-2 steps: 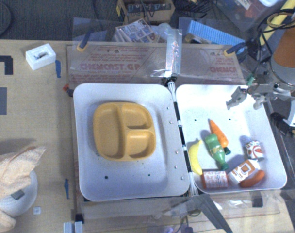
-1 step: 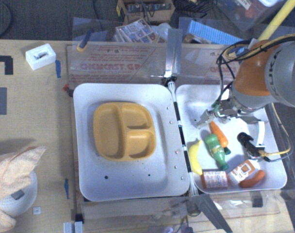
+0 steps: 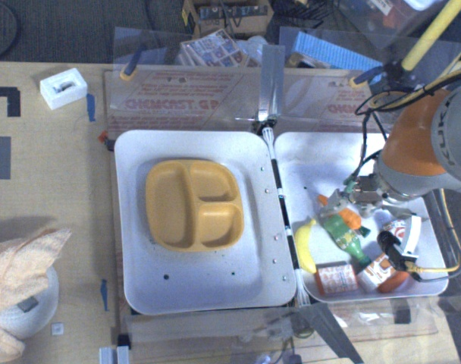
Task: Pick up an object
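Two shallow white bins sit side by side on your bench, and the work is in the right-hand bin [image 3: 321,152], where the clutter gathers toward the near edge. Your likeliest target is the green plastic bottle with an orange cap [image 3: 346,230], lying flat with its long axis slanting from upper left to lower right. It lies just below and beside the gripper [image 3: 359,196], on its near-left side. Whether that tool is spread or closed you cannot tell from here. Around the bottle lie a yellow banana [image 3: 304,247], a small red-labelled jar [image 3: 337,277] and a red-and-white carton [image 3: 383,271]. Across the divider, a yellow compartment tray [image 3: 192,203] rests in the left bin [image 3: 132,279].
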`<state>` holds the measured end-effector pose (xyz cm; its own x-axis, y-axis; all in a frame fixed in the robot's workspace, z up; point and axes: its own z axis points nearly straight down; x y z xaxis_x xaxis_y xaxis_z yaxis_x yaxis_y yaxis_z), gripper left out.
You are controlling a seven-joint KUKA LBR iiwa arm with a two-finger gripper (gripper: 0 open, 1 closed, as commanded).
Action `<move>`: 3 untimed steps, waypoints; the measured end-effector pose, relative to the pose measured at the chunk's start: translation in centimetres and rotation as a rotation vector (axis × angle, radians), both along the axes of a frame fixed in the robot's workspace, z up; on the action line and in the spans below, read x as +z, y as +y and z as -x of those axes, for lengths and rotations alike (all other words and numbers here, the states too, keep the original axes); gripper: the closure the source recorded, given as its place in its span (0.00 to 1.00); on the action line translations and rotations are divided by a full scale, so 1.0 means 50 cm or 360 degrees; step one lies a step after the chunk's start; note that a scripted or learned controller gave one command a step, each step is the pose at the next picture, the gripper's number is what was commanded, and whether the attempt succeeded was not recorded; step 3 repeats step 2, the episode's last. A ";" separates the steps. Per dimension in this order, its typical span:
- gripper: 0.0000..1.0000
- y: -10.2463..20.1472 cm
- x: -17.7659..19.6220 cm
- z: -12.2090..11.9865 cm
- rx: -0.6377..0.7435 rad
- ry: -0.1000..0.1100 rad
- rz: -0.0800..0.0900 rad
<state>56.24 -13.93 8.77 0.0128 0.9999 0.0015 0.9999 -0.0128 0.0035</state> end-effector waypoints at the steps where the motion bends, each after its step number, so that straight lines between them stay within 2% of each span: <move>1: 1.00 -0.004 0.023 -0.003 -0.0007 -0.0011 0.0002; 2: 1.00 -0.001 0.174 -0.211 0.0536 -0.0004 0.0009; 3: 1.00 -0.001 0.174 -0.211 0.0536 -0.0004 0.0009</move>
